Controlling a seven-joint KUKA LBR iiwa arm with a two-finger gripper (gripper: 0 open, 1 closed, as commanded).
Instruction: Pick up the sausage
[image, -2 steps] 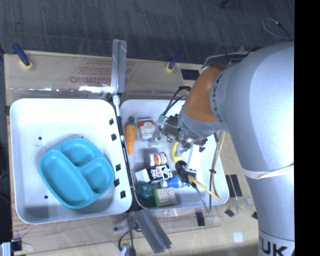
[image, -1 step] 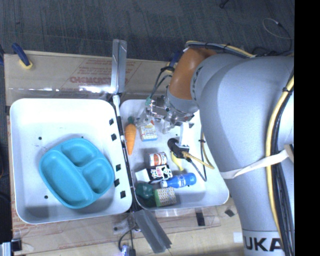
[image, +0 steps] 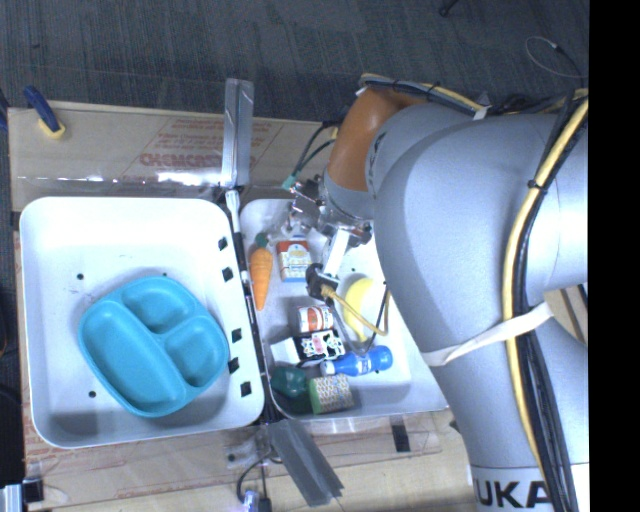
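Observation:
My gripper (image: 301, 216) hangs over the far end of the right bin (image: 262, 213), just above a small orange-and-white carton (image: 293, 260). An orange carrot (image: 260, 274) lies to the left of it along the bin's left wall. A short reddish-brown and white cylinder (image: 314, 319) lies in the middle of the bin. The grey arm covers the whole right half of this bin and hides what lies beneath it.
The right bin also holds a yellow ball (image: 362, 295), a cow-patterned carton (image: 321, 346), a blue bottle (image: 361, 361), a dark green bottle (image: 290, 380) and an olive can (image: 331, 393). A blue divided plate (image: 152, 345) sits in the left bin (image: 60, 250).

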